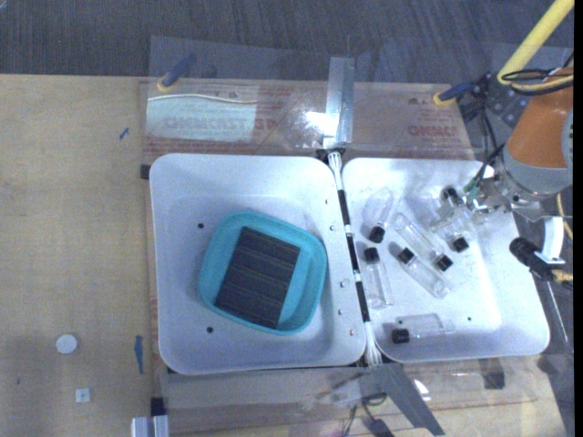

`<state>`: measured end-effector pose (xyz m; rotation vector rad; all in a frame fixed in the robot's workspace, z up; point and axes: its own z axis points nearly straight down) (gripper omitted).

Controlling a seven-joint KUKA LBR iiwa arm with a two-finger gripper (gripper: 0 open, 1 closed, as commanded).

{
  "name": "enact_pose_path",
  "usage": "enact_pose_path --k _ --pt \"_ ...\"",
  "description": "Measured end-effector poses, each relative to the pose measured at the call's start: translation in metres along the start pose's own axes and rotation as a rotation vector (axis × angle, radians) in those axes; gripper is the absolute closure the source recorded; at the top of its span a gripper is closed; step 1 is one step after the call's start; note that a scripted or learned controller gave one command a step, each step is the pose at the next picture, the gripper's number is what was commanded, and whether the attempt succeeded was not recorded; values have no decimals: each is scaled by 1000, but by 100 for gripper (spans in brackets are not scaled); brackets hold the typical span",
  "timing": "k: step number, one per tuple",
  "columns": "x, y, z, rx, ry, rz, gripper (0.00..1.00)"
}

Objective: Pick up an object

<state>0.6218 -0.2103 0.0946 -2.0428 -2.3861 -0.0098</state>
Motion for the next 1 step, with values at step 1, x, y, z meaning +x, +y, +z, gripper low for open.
enact_pose_path --k 1 --pt "18 -20 7 0 -6 32 0"
